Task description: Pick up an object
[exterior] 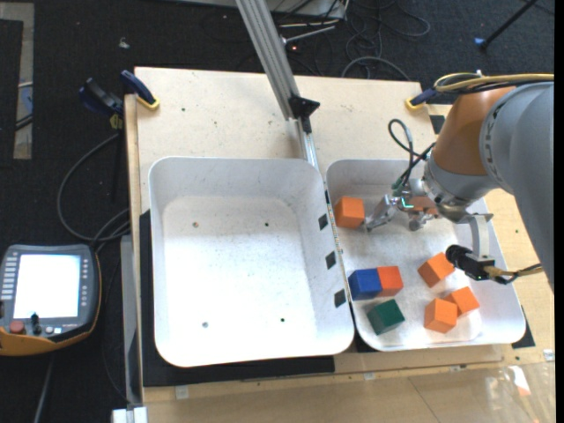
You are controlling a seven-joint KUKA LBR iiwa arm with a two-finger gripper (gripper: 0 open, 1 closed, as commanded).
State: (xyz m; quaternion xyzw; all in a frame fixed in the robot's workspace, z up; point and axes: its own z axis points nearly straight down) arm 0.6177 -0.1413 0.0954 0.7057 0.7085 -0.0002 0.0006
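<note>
Camera view: I looked down on both bins.
Arm: my grey arm (520, 130) reached in from the right, bent low over the right bin (502, 324).
Gripper: my gripper (398, 220) hung with fingers spread, pinching nothing.
Nearest block: an orange cube (351, 211) sat just beside my left fingertip.
Others: blue block (364, 283), green block (385, 315).

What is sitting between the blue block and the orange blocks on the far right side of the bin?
In the camera view, a small orange block lies there, touching the blue block; beyond it, bare bin floor reaches the other orange blocks.
</note>
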